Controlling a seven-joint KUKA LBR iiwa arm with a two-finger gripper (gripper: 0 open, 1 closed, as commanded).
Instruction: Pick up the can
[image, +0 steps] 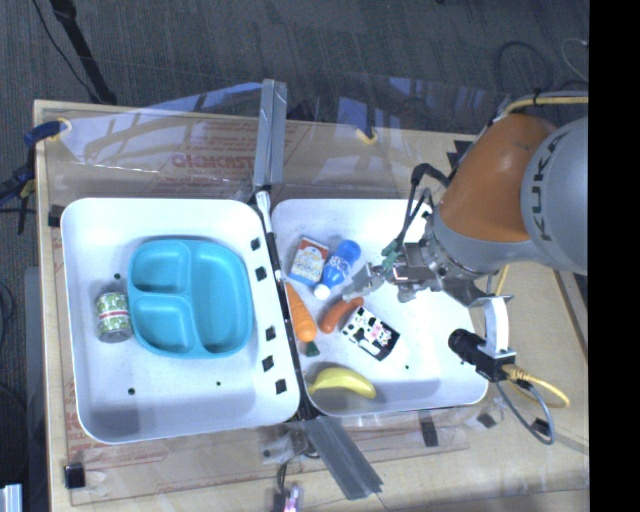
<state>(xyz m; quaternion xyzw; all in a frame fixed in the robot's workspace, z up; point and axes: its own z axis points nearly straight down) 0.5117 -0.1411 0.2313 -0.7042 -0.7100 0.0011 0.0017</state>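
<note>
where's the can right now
In the camera view, the can lies in the left bin, against its left wall, just left of the blue divided tray. The pincer is over the right bin.

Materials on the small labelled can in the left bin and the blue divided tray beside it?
Small labelled can: probably metal, with a printed paper-like label wrapped around it; the end looks dull grey. Blue divided tray: likely moulded plastic, uniform turquoise with soft sheen and rounded compartments.

one fixed camera sits high above the tabletop (60, 300), looking down at a slant on both white bins, left bin (80, 380) and right bin (440, 390), from a middling distance, the arm (500, 190) entering from the right.
</note>
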